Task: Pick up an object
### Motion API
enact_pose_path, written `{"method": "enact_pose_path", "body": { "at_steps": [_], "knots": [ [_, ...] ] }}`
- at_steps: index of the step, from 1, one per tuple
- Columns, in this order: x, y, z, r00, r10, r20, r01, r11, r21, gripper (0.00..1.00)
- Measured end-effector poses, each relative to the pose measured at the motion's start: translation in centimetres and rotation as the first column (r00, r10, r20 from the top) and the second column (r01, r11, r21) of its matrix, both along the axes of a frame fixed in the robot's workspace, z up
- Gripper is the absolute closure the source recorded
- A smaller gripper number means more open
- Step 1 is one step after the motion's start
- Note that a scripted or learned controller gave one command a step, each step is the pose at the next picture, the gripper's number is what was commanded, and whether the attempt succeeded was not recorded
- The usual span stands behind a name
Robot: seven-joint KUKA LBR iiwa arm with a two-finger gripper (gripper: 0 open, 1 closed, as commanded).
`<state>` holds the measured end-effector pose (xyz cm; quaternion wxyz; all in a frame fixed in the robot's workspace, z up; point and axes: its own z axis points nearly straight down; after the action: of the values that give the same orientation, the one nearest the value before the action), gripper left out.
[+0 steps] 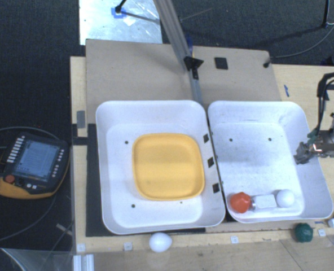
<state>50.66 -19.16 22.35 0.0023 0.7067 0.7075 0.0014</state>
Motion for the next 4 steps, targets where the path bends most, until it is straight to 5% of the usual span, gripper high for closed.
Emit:
{"method": "enact_pose_path", "body": {
  "at_steps": [1, 4],
  "knots": [
    [0.1, 0.0, 5.3, 1.0, 0.0, 0.0, 0.0, 1.0, 0.0, 1.0],
    [4.4, 14.3, 3.6, 1.0, 0.004, -0.005, -0.004, 1.0, 0.002, 1.0]
  ]
}}
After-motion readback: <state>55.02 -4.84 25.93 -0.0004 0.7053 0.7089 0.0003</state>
